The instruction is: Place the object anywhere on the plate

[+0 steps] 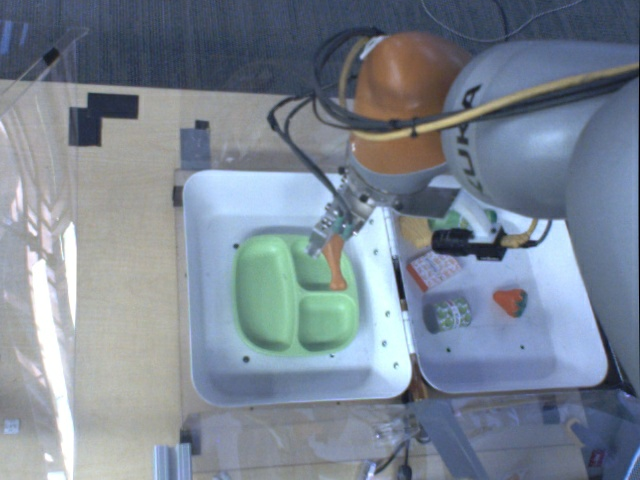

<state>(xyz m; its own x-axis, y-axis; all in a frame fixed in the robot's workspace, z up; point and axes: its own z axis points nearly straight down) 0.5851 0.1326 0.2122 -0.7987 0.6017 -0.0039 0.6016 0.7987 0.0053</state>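
One green plate (268, 293) is lying in the left bin (215, 368). Just above its upper right compartment the gripper (331, 236) is pinching an orange carrot (335, 264), which is hanging down; placing looks underway, so releasing seems next.

Grey KUKA arm (540, 138) with an orange band (405, 93), black and yellow cables, dark lettering.

Orange carrot (337, 265) hanging tilted over green 3-compartment plate (268, 296), left bin.
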